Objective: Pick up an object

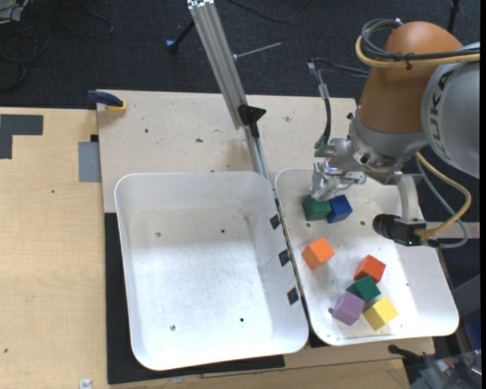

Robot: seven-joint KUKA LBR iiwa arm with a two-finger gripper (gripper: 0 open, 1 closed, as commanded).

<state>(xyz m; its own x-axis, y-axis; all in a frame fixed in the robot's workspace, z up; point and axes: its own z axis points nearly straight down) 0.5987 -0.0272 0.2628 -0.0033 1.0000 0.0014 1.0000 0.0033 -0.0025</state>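
Nearest to me, I count two white bins on the desk [186, 128]: the left bin [146, 193] and the right bin [437, 314]. All blocks lie in the right bin, and I count seven of them. At its near end sits a cluster of four: a yellow block [380, 313], a purple block [347, 307], a dark green block [362, 289] and a red block [371, 268], packed close together. A little further, alone, lies one orange block [317, 252]. Further still, a green block [315, 208] and a blue block [338, 208] touch each other side by side.

I can read no writing or brand on any of these things.

The arm comes in from the right, its orange band above the wrist, and it bends down so that the claw [330, 186] points into the far part of the right bin, just over the green and blue pair. If the claw is clenched or released, I cannot tell from this angle.
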